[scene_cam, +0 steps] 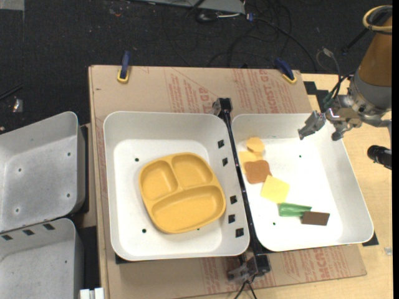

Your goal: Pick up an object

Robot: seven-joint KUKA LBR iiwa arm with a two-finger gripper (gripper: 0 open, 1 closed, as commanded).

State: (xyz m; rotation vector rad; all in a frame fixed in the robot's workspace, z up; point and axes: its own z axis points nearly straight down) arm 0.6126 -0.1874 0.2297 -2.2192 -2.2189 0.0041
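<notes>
Camera view: cardboard-topped bench (162, 86) on dark cabled floor (56, 30); jaws (324, 125) spread, holding nothing.

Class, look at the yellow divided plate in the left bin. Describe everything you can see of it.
The yellow divided plate is a rounded-square tray that looks like matte plastic. Raised ridges split it into three compartments: two smaller ones at the far side, one wide one nearer the camera. It lies flat and right side up, turned slightly askew, on the floor of the left bin, roughly central. Nothing lies in it, and it touches only the bin floor.
</notes>
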